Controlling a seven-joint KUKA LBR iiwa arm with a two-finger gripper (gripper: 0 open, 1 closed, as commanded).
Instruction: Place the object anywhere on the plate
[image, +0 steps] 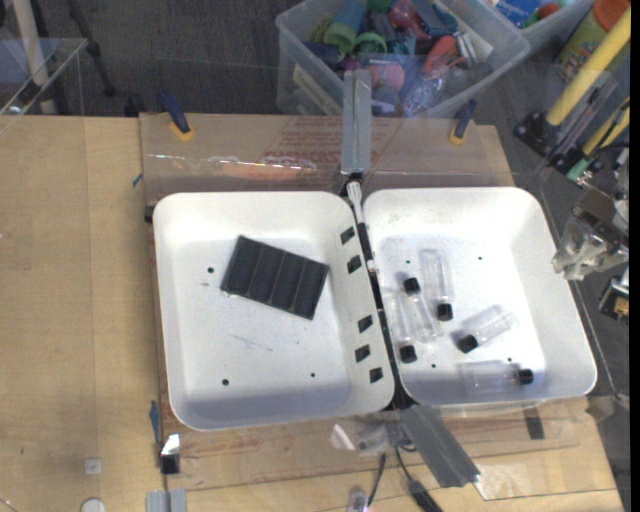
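1. Since the task names no single object, you must pick among the clear, black-capped vials (432, 285) lying loose in the right bin (520, 215). Two lie near the bin's front right: one (485, 328) tilted, one (495, 376) along the front wall.
2. From what appears to be the gripper (582, 250), at the right bin's outer rim, those vials lie to camera-left and towards the front. You cannot tell from this view whether it is wide or narrow; nothing shows in its grasp.
3. The front-right vials look like your shortest reach. Their long axes run roughly left to right, so I judge a close across the short side suits them.
4. The plate (275, 277), a dark ribbed slab, lies flat in the left bin (190, 330), well apart from the vials, beyond the ridge between the bins.
5. Both bins sit on a wooden bench (70, 300); a clear tub of coloured clutter (400, 45) stands behind.
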